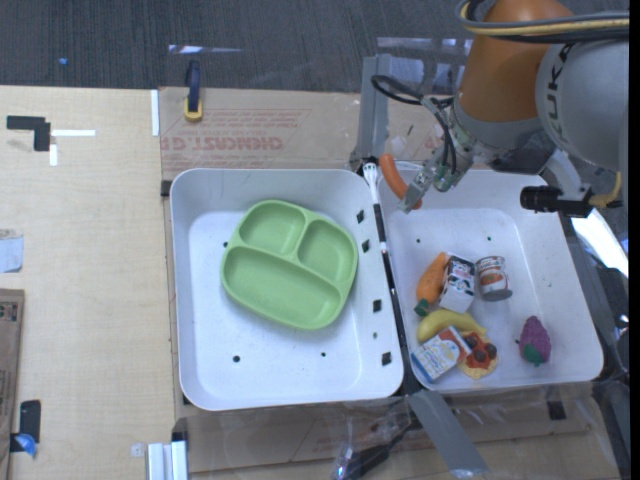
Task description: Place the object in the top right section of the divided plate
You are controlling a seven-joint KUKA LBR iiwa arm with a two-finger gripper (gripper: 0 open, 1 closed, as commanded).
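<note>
Mirrored red lettering marks the cardboard (pixel 262 128); the green divided plate (pixel 290 264) sits in the left bin (pixel 190 288); the tool (pixel 420 190) pinches an orange object (pixel 394 179).

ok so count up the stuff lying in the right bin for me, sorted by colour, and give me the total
Orange: 1, the carrot
Yellow: 1, the banana
Purple: 1, the grape bunch
Black and white: 1, the small carton
Silver with red: 1, the can
White with blue: 1, the packet
Orange-red mix: 1, the flat pizza-like piece
Total: 7
</note>
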